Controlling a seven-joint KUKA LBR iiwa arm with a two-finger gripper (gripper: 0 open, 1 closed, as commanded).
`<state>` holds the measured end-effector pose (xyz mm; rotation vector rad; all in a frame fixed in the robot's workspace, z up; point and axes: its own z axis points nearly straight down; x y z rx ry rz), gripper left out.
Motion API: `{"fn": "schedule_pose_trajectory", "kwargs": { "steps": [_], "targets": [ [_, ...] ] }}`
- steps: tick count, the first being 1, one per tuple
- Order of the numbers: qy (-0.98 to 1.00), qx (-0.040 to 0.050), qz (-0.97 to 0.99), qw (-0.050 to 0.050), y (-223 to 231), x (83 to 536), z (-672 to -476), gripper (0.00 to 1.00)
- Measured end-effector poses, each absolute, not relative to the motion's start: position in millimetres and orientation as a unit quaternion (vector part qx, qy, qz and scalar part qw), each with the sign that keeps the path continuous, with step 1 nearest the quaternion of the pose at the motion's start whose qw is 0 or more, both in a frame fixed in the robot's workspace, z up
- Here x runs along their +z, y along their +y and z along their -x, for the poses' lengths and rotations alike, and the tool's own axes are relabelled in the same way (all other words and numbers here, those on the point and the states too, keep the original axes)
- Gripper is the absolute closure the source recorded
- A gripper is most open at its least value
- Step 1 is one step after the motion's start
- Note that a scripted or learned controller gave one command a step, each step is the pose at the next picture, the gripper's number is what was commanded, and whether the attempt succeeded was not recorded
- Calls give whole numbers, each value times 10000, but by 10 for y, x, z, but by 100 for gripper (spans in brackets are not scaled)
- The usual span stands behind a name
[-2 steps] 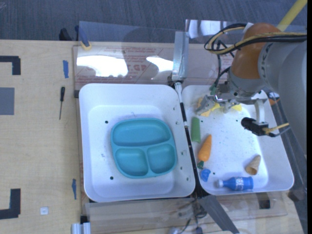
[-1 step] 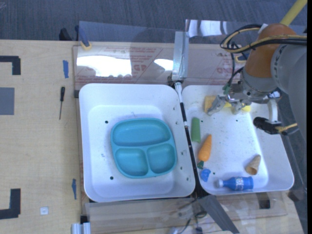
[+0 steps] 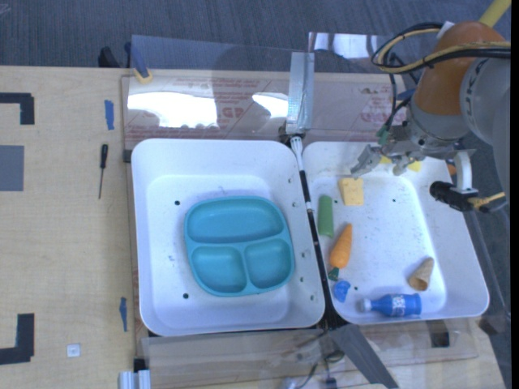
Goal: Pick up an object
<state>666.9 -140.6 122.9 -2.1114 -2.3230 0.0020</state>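
My gripper (image 3: 381, 164) hangs over the far end of the right bin (image 3: 454, 250), its two grey fingers spread open with nothing between them. Just below and to its left a yellow block (image 3: 352, 191) lies on the bin floor. Along the bin's left wall are a green stick-shaped piece (image 3: 325, 215) and an orange carrot (image 3: 341, 245). A tan cone (image 3: 420, 273) rests near the right side. At the near edge a blue bottle (image 3: 395, 304) lies on its side, beside a small blue piece (image 3: 341, 290).
The left bin (image 3: 154, 217) holds a teal divided plate (image 3: 239, 243). A clear panel with a metal post (image 3: 300, 96) stands behind both bins. The arm's orange band (image 3: 450, 67) and cables hang over the right bin's far right corner.
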Motion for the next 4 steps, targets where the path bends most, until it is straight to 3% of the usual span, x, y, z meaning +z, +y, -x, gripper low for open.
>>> {"fn": "schedule_pose_trajectory", "kwargs": {
  "steps": [1, 2, 3, 4],
  "targets": [
    [-7567, 79, 6536, 73, -1106, 847, -6627, 0],
    [-7571, 75, 6532, 44, -1119, 947, -6646, 100],
    [-8602, -2, 5099, 3, -835, 1841, -5686, 100],
    [-8600, 7, 5103, 21, -839, 1819, -5675, 0]
  ]
}}
